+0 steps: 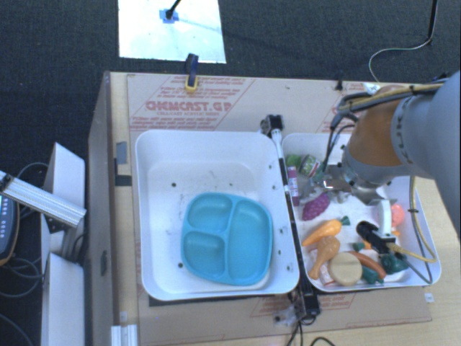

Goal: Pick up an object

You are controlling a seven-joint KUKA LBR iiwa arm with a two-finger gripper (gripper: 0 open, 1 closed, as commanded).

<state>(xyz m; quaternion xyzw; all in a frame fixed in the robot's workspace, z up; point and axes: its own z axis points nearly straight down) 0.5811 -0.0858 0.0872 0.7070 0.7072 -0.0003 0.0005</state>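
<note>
The hand (325, 186) sits low in the right bin (425, 225) beside a purple grape bunch (315, 206); whether it grips anything, I cannot tell. The left bin (155, 193) holds a blue divided plate (227, 238). Dark carpet (57, 49) surrounds the desk (115, 107).

On my bench the left-hand shallow white plastic bin (144, 193) holds a light blue plastic plate with three compartments (227, 238), lying flat toward the bin's near right corner. Under the bin lies a pale brown board printed with red lettering (194, 107). A small yellow and dark blue clamp (191, 74) grips the board's far edge. Beyond it a white rectangular sheet (173, 38) lies on the dark carpet (50, 49). A thin black cable (403, 45) curls at the far right. White boxes (65, 193) stand left of my bench.
</note>
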